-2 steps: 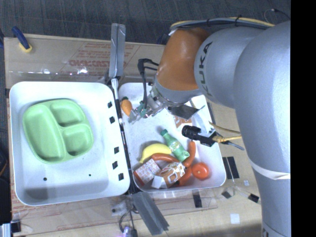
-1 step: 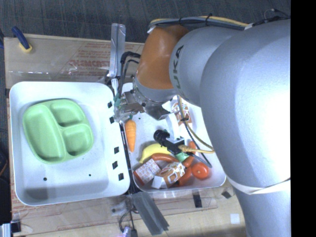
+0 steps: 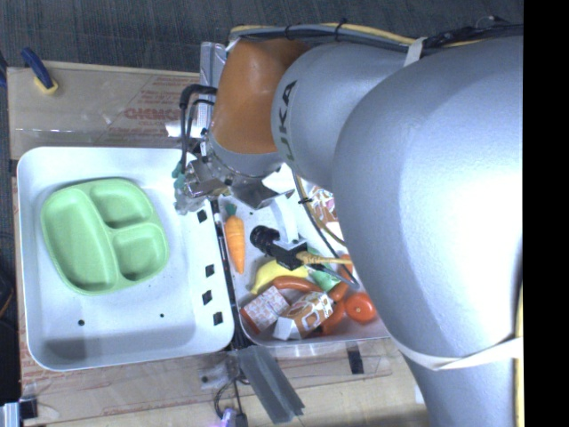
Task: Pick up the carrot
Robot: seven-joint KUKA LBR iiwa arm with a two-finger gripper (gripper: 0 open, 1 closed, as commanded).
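Your carrot (image 3: 235, 243) lies in the right bin (image 3: 283, 205), hard against its left wall, long axis running along that wall with the green top pointing up toward the arm. The tool (image 3: 197, 188) sits near the top of the divide between the two bins, just beside the carrot's leafy end and a little left of it, over the rim rather than over the carrot. You cannot tell from here whether it is open or closed; nothing can be seen between its tips.

To do this step well, bring the tool right and down the frame until it is centred over the orange body, not the top. Set the closing direction across the carrot's width. Mind the bin wall on one side and the black object (image 3: 276, 245) close on the other. The green divided plate (image 3: 104, 233) in the left bin (image 3: 53, 345) is well apart.
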